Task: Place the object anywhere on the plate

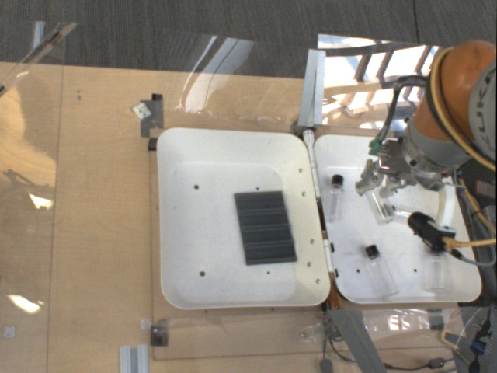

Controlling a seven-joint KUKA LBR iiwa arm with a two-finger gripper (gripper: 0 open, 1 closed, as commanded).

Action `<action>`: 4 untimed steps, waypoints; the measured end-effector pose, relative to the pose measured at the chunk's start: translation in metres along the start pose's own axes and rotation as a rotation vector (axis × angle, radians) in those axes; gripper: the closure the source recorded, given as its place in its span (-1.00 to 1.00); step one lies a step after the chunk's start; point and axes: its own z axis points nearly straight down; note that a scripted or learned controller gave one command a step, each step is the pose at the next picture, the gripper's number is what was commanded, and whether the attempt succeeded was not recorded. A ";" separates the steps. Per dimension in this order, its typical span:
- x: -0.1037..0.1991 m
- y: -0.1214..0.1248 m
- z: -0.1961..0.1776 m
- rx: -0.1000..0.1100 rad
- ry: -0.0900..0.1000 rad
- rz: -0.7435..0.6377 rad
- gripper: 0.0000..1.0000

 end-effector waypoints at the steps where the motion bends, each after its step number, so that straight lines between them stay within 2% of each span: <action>1: 0.064 -0.025 0.037 0.004 0.000 0.047 1.00; 2: 0.147 -0.046 0.037 0.003 0.001 0.105 1.00; 3: 0.173 -0.084 0.036 0.003 0.002 -0.555 1.00; 4: 0.254 -0.101 0.033 0.001 0.003 -0.491 1.00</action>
